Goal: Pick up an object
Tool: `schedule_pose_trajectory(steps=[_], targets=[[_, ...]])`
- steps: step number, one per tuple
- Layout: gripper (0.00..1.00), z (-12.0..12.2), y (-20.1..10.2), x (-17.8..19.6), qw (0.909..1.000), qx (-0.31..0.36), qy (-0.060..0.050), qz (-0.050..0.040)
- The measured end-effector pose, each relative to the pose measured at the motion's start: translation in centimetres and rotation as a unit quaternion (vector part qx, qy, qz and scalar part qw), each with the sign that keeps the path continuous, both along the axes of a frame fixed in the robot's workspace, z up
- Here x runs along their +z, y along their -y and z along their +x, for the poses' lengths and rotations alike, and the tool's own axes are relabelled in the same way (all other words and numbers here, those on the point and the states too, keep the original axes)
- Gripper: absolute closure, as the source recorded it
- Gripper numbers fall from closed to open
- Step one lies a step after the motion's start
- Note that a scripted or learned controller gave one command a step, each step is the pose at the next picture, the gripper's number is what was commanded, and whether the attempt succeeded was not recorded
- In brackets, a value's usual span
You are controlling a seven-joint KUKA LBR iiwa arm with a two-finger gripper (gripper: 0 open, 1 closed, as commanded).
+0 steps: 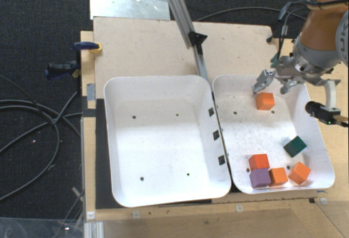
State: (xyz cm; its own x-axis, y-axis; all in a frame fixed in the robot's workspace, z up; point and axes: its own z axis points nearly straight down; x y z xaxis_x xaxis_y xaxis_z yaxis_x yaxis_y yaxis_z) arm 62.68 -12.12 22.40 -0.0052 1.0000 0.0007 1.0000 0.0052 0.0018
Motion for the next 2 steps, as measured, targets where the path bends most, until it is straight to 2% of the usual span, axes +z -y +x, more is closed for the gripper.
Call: schedule_pose_trajectory(steps=[1,2], targets=[[0.0,5.7,7.1,-4.8,1.0,-0.003,0.001,-0.002],[0.0,5.7,6.5,-13.8,1.0,0.0,-0.004,-0.0001]])
